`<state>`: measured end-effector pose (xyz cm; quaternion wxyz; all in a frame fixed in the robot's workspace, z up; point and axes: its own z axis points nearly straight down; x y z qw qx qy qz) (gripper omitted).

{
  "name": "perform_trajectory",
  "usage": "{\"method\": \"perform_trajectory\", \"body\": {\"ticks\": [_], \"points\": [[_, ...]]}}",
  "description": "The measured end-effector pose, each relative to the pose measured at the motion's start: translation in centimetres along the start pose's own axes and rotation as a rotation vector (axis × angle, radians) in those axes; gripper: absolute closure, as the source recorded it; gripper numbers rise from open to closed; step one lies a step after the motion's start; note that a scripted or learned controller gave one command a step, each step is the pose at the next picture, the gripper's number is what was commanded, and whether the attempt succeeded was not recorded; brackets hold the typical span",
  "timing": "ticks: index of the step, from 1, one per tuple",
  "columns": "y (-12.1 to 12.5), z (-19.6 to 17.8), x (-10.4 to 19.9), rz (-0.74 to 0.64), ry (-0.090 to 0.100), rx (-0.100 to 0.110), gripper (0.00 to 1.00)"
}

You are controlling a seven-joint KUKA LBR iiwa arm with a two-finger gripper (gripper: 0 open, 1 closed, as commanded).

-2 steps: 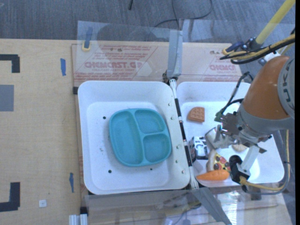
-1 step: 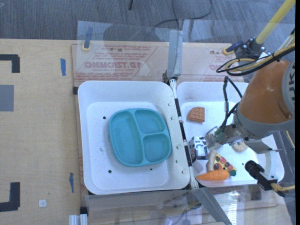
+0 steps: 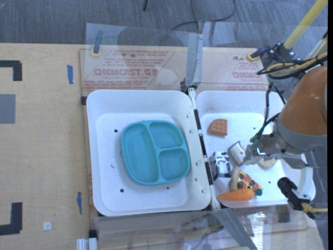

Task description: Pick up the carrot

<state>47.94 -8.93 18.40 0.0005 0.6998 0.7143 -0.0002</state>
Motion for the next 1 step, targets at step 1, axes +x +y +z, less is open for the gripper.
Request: {"method": "perform_trajectory", "body": {"ticks": [1], "points": [[0.09, -0.04, 3.33, -0.252, 0.002, 0.001, 1.0]]}}
